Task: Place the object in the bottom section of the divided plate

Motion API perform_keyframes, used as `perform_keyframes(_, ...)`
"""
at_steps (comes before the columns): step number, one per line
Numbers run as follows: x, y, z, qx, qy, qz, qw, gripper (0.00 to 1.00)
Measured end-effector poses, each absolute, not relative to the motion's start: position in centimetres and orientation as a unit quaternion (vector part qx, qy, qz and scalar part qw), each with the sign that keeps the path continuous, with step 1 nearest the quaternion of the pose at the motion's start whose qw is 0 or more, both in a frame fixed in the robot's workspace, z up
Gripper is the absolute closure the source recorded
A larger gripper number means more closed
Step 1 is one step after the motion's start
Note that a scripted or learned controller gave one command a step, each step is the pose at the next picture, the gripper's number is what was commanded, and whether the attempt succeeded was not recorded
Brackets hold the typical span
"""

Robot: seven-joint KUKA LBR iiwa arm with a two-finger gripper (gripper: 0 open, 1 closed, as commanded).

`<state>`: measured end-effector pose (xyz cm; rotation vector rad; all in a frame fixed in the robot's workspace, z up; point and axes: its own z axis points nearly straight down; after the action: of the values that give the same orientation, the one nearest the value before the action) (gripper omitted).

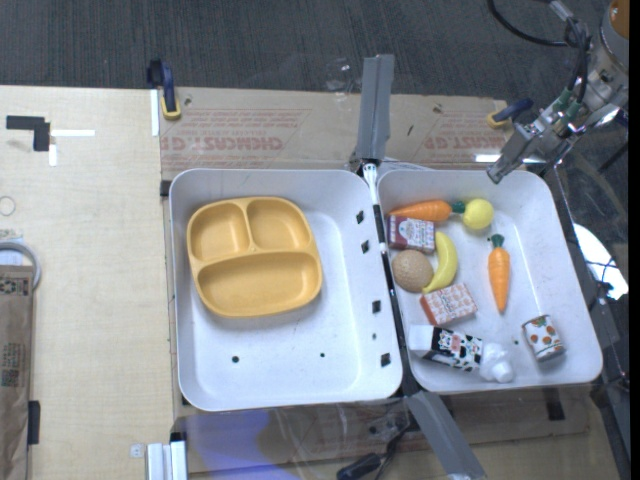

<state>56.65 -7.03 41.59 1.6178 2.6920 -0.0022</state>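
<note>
Two white bins (pixel 190 298), yellow divided plate (pixel 255 256) in left, cardboard lettering unreadable, claw (pixel 512 158) state unclear.

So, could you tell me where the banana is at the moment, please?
In the camera view, the banana lies in the right bin, between the round brown ball and the upright carrot, below the lemon.

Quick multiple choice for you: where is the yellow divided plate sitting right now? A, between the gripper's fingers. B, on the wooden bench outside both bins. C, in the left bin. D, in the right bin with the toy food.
C: the yellow divided plate lies flat in the left bin, while the toy food, such as the banana, lies in the right bin.
</note>
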Motion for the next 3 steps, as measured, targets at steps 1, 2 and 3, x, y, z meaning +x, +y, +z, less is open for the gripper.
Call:
perform_keyframes(1, 57.4, -0.8, 44.1, 0.504, 0.864, -0.0006, 0.001, 0.0)
perform_keyframes(2, 55.7, 3.8, 38.5, 0.576, 0.818, -0.0019, -0.001, 0.0)
perform_keyframes(3, 54.8, 7.5, 25.5, 0.612, 0.791, -0.0018, -0.001, 0.0)
